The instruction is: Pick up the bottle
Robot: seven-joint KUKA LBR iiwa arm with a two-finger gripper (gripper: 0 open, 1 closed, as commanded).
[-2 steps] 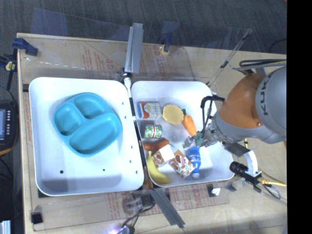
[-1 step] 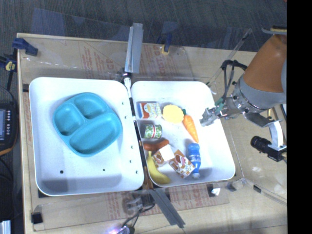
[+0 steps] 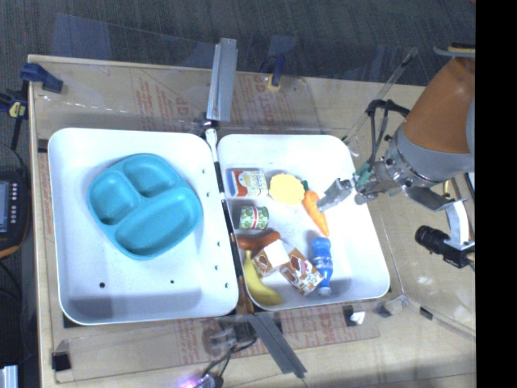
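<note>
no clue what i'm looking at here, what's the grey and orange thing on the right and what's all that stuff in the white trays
You are looking down at a slant from one fixed camera above a workbench. The grey and orange thing is a robot arm reaching in from the right; its small two-finger gripper is the metal tip poised over the right white bin.

The left white bin holds a blue divided plastic plate. The right bin holds toy groceries: a small blue plastic bottle, an orange carrot, a round yellow piece, a small can with a green label, a yellow banana and some small printed cartons.

The arm is meant to pick up the bottle. Right now the bottle lies in the bin, below the gripper's tip in the picture, and nothing is visibly between the fingers.
</note>
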